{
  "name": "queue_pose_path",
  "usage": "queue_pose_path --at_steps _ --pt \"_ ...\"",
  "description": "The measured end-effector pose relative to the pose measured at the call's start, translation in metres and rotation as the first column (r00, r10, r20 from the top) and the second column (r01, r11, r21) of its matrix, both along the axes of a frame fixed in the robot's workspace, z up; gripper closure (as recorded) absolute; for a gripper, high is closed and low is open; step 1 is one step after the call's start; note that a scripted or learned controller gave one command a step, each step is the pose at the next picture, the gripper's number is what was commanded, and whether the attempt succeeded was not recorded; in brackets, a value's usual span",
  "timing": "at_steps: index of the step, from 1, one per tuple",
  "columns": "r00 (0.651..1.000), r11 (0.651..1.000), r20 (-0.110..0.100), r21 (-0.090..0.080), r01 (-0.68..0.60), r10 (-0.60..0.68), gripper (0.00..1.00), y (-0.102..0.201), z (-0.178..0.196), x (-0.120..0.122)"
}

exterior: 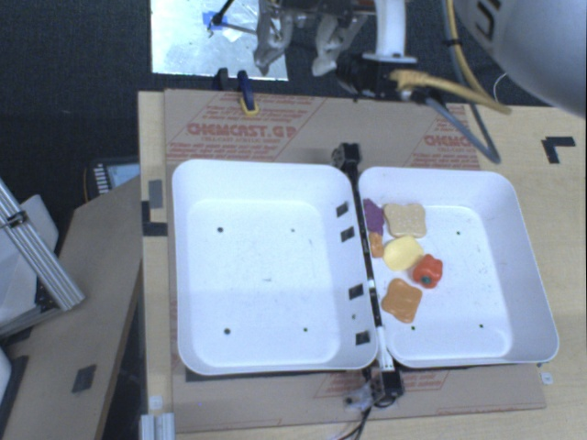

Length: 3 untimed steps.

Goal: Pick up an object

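Camera view: right bin (514,246), well below the claw (298,53), holds toast-shaped piece (404,218), yellow lump (402,252), red piece (427,270); claw parted, empty.

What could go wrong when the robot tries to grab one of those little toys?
The toys sit bunched together: the yellow round piece touches the tan bread-shaped slice and the red pepper-like toy, so the open two-finger gripper may bump or catch two at once. The purple piece lies against the right white bin's wall, leaving the fingers little room.

Arm (523,16) cut off at top-right edge; purple item (372,214) partly hidden, perhaps behind bin wall.
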<state>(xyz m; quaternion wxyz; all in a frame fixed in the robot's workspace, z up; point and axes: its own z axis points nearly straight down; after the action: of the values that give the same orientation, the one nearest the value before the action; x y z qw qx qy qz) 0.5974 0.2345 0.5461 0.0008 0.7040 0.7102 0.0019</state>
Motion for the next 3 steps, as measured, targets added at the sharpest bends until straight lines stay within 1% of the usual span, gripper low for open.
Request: queue_pose_path --at_steps 1,2,3 --pt "1.0 1.0 0.003 0.001 -0.003 0.003 1.0 0.0 0.012 0.0" --pt "1.0 1.0 0.002 0.001 -0.004 0.004 0.0 0.0 0.011 0.0" --pt "1.0 1.0 0.005 0.002 -0.007 0.007 1.0 0.001 0.023 0.0"
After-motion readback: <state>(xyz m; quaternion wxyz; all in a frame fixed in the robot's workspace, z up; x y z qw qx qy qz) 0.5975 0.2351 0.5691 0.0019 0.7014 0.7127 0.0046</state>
